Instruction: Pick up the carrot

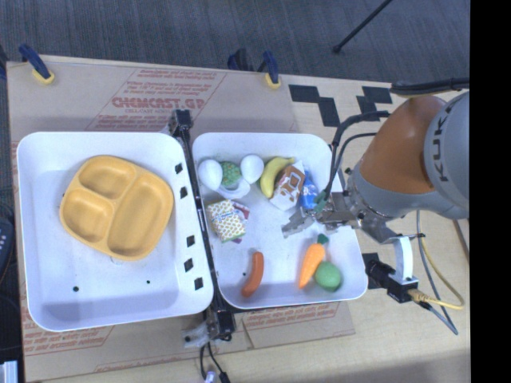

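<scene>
the gripper (297, 223), fingers apparently spread and holding nothing, hovers in the right bin (345, 282) just above-left of the carrot (310, 264), seemingly mid-approach; next it must centre over the carrot, descend and close.

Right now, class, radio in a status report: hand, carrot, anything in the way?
Hand open, above the right bin, holding nothing. Orange carrot with green top lies just below it. Round green fruit touches its right side.
</scene>
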`<state>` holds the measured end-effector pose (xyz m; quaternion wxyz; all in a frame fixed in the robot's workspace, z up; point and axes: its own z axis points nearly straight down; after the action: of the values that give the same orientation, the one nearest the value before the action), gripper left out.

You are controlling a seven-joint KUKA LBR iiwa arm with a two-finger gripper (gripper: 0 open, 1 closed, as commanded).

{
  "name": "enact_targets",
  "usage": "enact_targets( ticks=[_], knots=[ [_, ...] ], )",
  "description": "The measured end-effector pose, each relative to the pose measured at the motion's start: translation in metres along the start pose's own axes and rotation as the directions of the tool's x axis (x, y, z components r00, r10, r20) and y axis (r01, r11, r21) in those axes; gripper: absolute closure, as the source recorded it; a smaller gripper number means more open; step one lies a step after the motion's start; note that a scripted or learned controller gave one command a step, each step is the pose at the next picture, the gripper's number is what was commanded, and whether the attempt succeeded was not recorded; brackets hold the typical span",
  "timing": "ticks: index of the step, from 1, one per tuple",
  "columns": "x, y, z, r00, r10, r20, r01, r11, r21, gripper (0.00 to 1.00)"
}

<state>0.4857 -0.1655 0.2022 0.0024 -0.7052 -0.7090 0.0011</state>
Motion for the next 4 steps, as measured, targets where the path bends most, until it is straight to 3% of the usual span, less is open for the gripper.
enact_targets(
  ticks=[1,2,3,4],
  knots=[
    [-0.012,-0.003,0.111,0.996,-0.085,0.001,0.085,0.996,-0.002,0.00],
    [-0.012,-0.003,0.101,0.996,-0.089,0.000,0.089,0.996,-0.001,1.00],
    [0.025,-0.009,0.040,0.980,0.201,0.000,-0.201,0.980,-0.002,1.00],
    [0.025,-0.009,0.040,0.979,0.202,0.000,-0.202,0.979,-0.002,0.00]
  ],
)
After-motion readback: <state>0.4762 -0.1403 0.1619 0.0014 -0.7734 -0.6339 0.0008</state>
